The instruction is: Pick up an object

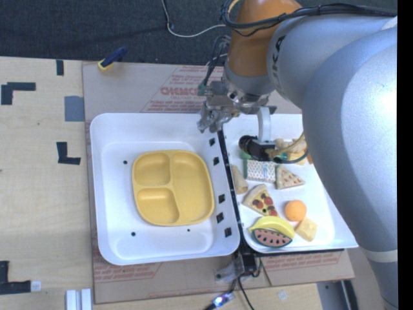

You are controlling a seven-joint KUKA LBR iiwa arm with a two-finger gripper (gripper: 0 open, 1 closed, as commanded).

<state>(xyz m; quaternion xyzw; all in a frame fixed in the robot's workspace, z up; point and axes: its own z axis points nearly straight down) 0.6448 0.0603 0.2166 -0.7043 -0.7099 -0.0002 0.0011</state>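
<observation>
Camera view: the gripper (pixel 210 120) hangs over the far end of the wall between the two bins; whether it is spread or pressed together cannot be told. The left bin (pixel 98 173) holds a yellow divided plate (pixel 173 187). The right bin (pixel 322 243) holds toy foods: pizza slice (pixel 261 200), orange ball (pixel 295 210), watermelon slice (pixel 271 237).

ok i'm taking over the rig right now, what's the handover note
Gripper: above the far end of the wall between the bins; no object visibly held.
Left bin: yellow plate.
Right bin: toy food, including pizza slice, orange and watermelon.
Done: nothing picked up yet.
Left: grasp one item and lift it.
</observation>
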